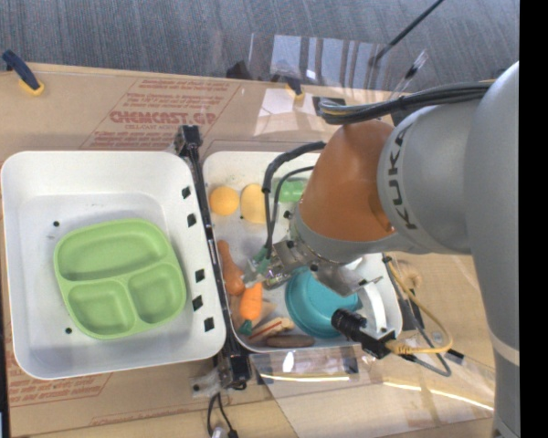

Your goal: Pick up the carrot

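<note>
**Bench inventory: two bins, carrot in the right-hand one**

Camera view. Left bin: shallow, white, smooth plastic with rounded corners; contains one pale green divided tray with three compartments, matte finish. Right bin: same make, largely covered by the arm, grey with an orange band and the lettering "KUKA" on its casing. Contents: two yellow rounded fruits at the far edge; a teal bowl near the front; a brown flat piece at the front edge. Carrot: orange, tapered, lying along the bin's left wall, with a second orange piece just beside it. Fingers: small metallic tips close to the carrot's right, apart from it; spread cannot be told. Bench: brown board printed "CHEMCAST GP" in red.
</note>
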You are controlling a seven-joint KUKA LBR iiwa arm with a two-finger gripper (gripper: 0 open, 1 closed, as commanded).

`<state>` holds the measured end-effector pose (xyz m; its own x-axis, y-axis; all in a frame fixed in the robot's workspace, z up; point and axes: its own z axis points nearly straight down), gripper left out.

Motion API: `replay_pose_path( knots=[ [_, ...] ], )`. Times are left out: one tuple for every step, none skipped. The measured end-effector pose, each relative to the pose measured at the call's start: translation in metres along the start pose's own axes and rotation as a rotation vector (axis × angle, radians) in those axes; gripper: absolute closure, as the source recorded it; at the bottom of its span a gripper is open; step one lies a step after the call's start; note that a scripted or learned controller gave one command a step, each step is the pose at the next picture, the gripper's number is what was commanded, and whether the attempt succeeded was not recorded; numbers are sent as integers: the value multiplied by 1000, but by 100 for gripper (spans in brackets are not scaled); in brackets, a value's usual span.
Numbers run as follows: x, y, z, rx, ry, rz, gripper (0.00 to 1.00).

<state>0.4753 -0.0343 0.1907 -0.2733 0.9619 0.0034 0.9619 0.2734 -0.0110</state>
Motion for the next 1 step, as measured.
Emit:
replay_pose_path(
  knots=[
    [0,0,0,0,0,0,0]
  ],
)
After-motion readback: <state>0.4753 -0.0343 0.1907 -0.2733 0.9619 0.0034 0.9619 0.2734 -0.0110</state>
